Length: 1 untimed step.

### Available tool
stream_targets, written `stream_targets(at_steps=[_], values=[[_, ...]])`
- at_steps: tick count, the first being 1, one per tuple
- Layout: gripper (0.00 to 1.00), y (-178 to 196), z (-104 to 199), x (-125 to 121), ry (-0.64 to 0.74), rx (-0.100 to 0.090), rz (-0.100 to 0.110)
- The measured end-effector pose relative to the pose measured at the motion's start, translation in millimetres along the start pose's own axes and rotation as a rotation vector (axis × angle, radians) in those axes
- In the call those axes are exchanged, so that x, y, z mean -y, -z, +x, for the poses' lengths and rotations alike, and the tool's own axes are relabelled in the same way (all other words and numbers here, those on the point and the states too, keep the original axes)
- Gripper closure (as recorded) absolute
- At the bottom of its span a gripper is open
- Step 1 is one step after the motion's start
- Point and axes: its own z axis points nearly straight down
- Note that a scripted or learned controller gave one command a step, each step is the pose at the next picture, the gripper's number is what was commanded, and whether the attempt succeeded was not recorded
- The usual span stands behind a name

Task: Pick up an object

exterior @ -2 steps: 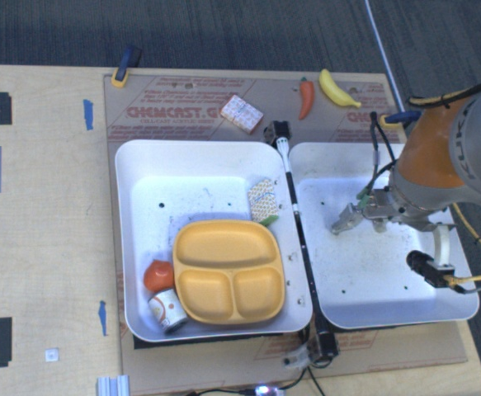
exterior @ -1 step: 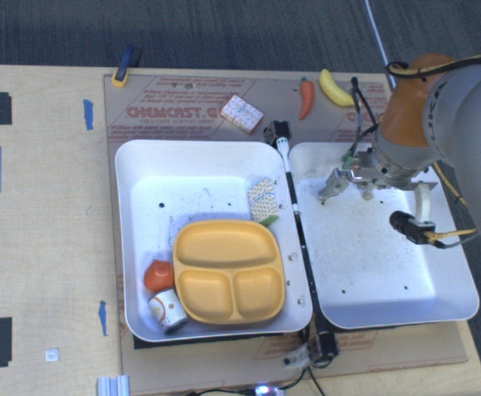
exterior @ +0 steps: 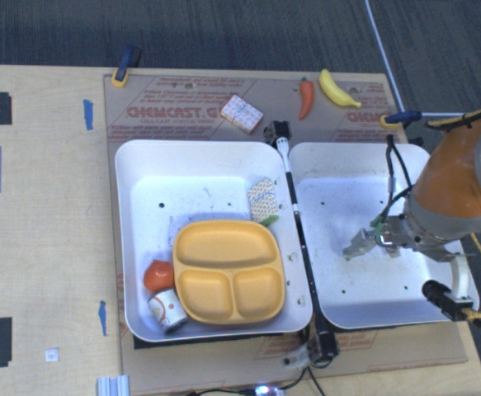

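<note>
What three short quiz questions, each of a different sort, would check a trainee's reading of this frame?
1. True or false: the yellow divided tray lies in the left bin.
2. Which item lies on the board behind the bins, outside both? A) the tomato B) the banana C) the small can
3. Fill in: the hand is over the ____ bin.

Key
1. True.
2. B. The banana lies beside the red pepper; the tomato and can sit in the left bin by the tray.
3. Right.
</note>
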Motion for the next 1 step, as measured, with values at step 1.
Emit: stream_targets(at_steps=[1], values=[[0.0, -14.1, 28.8, 31.0, 0.002, 0.0, -0.006]])
